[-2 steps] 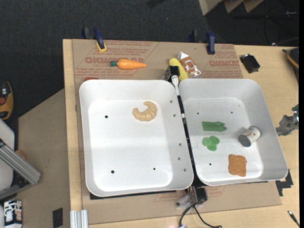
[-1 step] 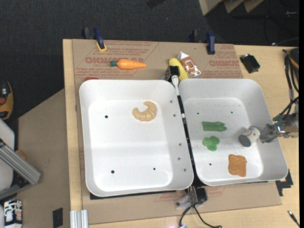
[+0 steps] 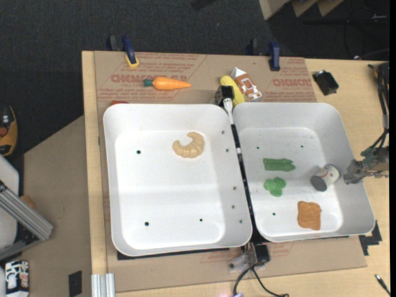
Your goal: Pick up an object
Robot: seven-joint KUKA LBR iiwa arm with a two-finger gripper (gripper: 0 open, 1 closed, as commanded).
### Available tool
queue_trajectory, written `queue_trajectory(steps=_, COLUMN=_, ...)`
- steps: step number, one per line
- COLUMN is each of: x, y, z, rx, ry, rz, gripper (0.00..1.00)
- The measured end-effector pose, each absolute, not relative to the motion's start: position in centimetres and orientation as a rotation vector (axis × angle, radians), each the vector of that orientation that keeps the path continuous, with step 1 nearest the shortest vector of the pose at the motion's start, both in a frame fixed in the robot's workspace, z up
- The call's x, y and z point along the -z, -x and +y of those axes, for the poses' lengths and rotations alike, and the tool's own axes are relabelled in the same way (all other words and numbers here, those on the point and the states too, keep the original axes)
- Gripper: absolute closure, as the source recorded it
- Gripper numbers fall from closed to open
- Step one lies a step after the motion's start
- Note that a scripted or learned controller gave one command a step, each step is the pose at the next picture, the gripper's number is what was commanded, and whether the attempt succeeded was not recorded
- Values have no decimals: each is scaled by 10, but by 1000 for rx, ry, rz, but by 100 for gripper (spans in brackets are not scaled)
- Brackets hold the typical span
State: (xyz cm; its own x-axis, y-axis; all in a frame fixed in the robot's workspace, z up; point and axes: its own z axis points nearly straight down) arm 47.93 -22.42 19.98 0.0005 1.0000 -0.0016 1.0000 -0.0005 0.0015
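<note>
Camera view: gripper (image 3: 357,171) at right wall of the right white plastic bin (image 3: 297,111), opening unreadable, nothing seen held. The small grey-and-white cylinder (image 3: 323,178) sits just inside that wall; centre over it, descend straight.

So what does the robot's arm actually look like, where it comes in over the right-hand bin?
At the view's right edge you see the gripper: a small, slim piece of dull grey metal with darker joints. What looks like a thin dark cable curves up behind it. It is too small and blurred to make out any markings.
</note>
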Motion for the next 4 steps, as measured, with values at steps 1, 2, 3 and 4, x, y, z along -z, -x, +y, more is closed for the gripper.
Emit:
queue_trajectory(steps=1, x=-159, y=-478, z=-210, rx=2, ry=-2226, rz=2226, gripper=100)
queue_trajectory(steps=2, x=-127, y=-478, z=-217, rx=2, ry=-2226, rz=2224, gripper=100)
queue_trajectory(steps=3, x=-139, y=-479, z=-217, rx=-1, ry=-2222, rz=2219, gripper=100)
queue_trajectory(steps=4, x=-110, y=-478, z=-224, rx=3, ry=-2225, rz=2223, gripper=100)
